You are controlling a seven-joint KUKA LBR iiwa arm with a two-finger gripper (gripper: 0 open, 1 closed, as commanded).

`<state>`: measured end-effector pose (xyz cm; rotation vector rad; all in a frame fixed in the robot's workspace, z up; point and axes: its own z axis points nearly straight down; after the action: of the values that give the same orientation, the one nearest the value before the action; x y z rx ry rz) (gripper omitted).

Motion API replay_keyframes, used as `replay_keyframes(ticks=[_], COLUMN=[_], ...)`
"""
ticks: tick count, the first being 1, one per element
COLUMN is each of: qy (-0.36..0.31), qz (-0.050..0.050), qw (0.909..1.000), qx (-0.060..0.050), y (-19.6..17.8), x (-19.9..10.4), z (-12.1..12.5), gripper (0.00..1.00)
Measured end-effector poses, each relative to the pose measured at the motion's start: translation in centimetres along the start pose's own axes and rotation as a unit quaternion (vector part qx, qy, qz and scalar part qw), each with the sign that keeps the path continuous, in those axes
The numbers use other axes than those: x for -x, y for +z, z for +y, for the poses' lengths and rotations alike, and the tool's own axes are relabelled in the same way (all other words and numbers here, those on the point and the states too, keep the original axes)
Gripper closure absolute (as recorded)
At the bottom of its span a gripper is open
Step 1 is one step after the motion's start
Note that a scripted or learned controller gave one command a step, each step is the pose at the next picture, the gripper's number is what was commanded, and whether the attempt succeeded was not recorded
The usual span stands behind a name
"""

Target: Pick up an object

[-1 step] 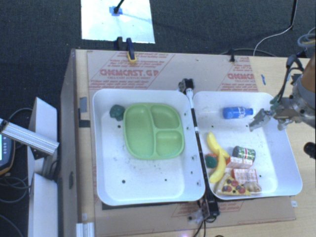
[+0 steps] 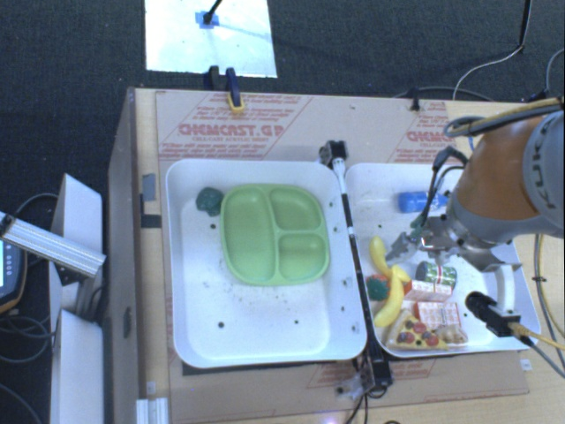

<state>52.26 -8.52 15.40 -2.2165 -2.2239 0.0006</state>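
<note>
The right bin (image 2: pixel 494 184) holds several toys. A blue block (image 2: pixel 410 201) lies near its back. A yellow banana (image 2: pixel 378 254) lies by the left wall, with a second banana (image 2: pixel 389 304) in front of it and a red and green fruit (image 2: pixel 378 285) between them. A small green and white can (image 2: pixel 436 277) lies on its side mid-bin, with a red and white packet (image 2: pixel 433 312) and a pizza slice (image 2: pixel 425 333) in front of it. My gripper (image 2: pixel 430 247) hangs low in this bin, just behind the can and right of the first banana.
The left bin (image 2: pixel 203 325) carries a green divided plate (image 2: pixel 274 234) and a dark green broccoli piece (image 2: pixel 209 200) at its back left. A black ridge (image 2: pixel 349 237) separates the bins. The arm's orange band (image 2: pixel 499 175) covers the right bin's far right side.
</note>
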Motion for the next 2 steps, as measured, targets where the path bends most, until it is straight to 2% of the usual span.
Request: replay_keyframes(ticks=[1,2], qy=[0.001,0.001], qz=[0.0,-0.001], qw=[1.0,1.0], qx=[0.001,0.003], y=[5.5,6.9], x=[1.2,0.8], z=[2.3,0.6], gripper=[0.0,0.0])
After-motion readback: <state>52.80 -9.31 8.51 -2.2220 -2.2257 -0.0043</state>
